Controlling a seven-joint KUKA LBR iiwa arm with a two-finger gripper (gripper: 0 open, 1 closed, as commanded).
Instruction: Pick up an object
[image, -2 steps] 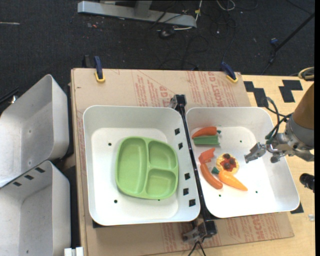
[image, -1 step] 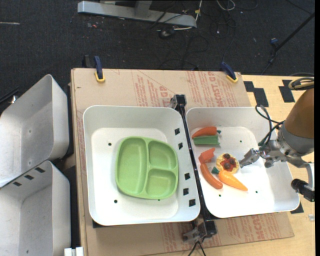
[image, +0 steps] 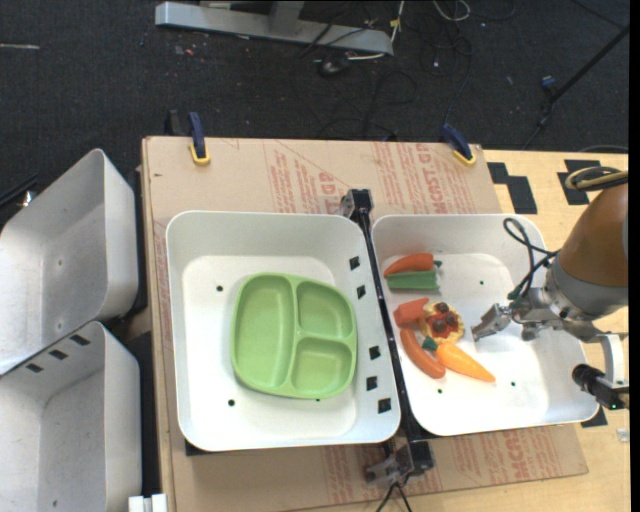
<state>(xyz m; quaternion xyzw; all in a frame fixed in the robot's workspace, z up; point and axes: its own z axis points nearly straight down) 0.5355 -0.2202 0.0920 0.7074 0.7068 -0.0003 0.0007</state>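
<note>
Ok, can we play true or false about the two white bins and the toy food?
1. The green divided plate sits in the left bin. True.
2. The toy food is piled on the green plate. False: the plate has nothing on it, and the toy food lies in the right bin.
3. The orange carrot lies in the right bin. True.
4. The tool is over the left bin. False: it is over the right bin, just right of the toy food.
5. The tool is carrying the carrot. False: the carrot lies on the bin floor, below and left of the tool.
</note>
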